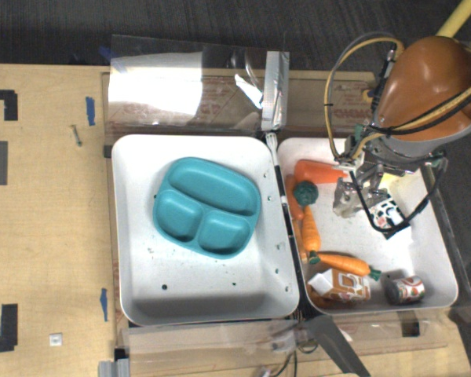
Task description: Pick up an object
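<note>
Orange carrot [317,171], lying crosswise at the far left of the right bin [436,246] with its long axis pointing toward the gripper [352,197], which is hanging just beside its right end, finger state not discernible, nothing visibly held.
</note>
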`<state>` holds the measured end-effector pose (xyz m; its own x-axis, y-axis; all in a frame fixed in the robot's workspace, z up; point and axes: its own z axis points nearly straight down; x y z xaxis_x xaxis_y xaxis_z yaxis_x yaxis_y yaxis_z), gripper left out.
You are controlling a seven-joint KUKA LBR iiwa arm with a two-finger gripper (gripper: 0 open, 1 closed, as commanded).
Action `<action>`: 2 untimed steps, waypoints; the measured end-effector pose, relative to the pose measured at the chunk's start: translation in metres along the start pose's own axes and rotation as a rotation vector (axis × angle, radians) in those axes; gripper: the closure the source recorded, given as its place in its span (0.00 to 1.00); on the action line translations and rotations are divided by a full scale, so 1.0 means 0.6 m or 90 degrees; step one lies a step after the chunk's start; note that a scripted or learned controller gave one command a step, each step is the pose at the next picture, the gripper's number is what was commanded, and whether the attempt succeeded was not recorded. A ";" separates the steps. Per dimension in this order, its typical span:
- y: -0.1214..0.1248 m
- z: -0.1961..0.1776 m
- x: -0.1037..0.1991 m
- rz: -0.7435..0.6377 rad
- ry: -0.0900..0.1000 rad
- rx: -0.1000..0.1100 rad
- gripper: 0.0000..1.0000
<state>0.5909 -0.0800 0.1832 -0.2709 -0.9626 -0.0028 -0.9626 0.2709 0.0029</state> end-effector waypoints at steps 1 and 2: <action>0.151 -0.032 0.055 -0.201 0.001 0.002 1.00; 0.118 -0.026 -0.088 -0.208 -0.002 0.004 1.00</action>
<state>0.5374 -0.0099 0.1993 0.0517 -0.9986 -0.0061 -0.9987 -0.0517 -0.0051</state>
